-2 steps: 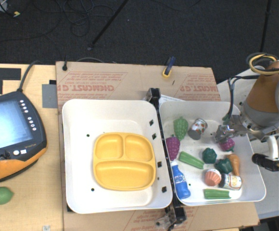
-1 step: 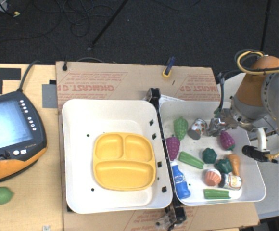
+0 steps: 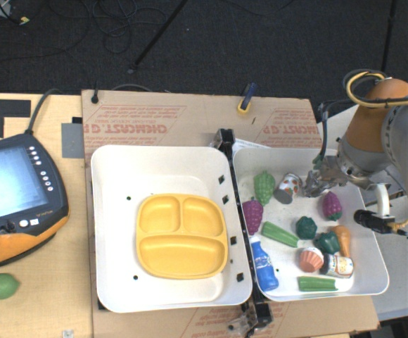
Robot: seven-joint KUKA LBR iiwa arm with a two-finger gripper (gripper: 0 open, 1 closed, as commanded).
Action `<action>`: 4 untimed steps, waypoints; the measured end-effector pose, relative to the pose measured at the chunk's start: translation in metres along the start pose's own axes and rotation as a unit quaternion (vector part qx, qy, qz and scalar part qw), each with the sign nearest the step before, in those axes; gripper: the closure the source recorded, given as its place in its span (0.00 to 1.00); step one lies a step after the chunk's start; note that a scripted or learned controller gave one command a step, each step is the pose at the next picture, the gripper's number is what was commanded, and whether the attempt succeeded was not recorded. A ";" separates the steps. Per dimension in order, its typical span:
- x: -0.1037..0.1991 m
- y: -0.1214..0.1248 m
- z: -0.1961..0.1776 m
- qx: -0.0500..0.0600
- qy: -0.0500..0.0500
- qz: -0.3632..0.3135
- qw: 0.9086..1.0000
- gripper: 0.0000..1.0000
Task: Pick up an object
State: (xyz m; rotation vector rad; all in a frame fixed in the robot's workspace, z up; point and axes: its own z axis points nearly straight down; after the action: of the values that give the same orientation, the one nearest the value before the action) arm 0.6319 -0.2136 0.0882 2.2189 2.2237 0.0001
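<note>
From above, the arm reaches in from the right — its gripper [image 3: 315, 182] hangs low over the right bin [image 3: 373, 284], near a small tin can [image 3: 286, 187] and a purple grape bunch [image 3: 331, 205]; whether it is clenched or released cannot be told. That bin also holds a blue bottle [image 3: 264, 264] and a carrot [image 3: 343, 239]. The left bin [image 3: 112, 259] carries a yellow divided plate [image 3: 182, 234].

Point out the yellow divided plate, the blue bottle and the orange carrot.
yellow divided plate [image 3: 181, 251]: camera view, on the floor of its large lower compartment.
blue bottle [image 3: 264, 267]: camera view, on the middle of its body.
orange carrot [image 3: 343, 239]: camera view, on the middle of its length.
</note>
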 end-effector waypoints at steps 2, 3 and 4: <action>0.002 -0.014 -0.010 0.002 0.001 -0.001 1.000 1.00; 0.001 -0.008 0.001 0.000 0.000 -0.001 1.000 1.00; 0.001 -0.003 0.000 0.000 0.000 -0.002 1.000 1.00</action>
State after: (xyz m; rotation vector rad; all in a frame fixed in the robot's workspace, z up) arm 0.6287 -0.2122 0.0884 2.2152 2.2267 0.0003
